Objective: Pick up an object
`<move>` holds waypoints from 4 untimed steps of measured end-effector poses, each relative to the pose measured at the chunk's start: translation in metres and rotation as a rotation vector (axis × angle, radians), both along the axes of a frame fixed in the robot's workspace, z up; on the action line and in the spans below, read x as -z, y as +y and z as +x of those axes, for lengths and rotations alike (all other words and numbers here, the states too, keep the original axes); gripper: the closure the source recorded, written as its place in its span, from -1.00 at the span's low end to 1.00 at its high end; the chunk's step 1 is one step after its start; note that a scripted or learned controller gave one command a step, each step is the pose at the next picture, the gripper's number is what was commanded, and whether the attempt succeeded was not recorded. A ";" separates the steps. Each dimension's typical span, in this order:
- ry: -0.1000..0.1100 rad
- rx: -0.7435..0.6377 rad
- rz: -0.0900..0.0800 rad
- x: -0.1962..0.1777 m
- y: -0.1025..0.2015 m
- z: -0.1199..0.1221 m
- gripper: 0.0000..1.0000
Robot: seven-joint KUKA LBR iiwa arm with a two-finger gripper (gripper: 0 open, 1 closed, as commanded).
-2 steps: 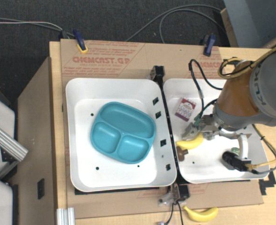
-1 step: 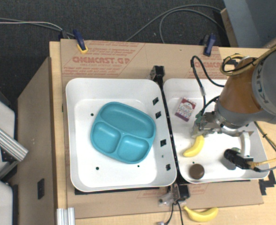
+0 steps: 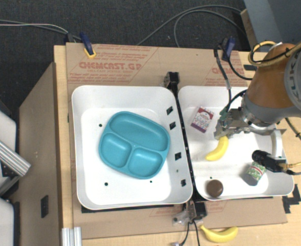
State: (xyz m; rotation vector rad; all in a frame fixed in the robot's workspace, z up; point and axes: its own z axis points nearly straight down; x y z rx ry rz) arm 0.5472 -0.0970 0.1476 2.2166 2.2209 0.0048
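The right bin (image 3: 273, 188) holds a yellow banana (image 3: 218, 150), a small purple packet (image 3: 202, 119), a brown round object (image 3: 214, 188) and a green-grey can (image 3: 254, 173) lying near the right wall. My gripper (image 3: 224, 130) reaches in from the right and sits low over the banana's upper end, just right of the purple packet. The wrist body hides whether it touches the banana.
A teal divided plate (image 3: 133, 144) lies in the left bin (image 3: 84, 117). A second banana (image 3: 220, 233) rests outside the bins at the bench's front edge. Black clips (image 3: 172, 79) sit along the divider between the bins, and cables run behind the bench.
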 end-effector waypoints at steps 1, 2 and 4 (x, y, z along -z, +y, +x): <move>0.002 0.001 0.000 -0.042 -0.002 0.002 1.00; -0.002 0.000 -0.001 -0.106 -0.003 0.007 1.00; 0.002 -0.003 0.001 -0.095 0.089 0.045 1.00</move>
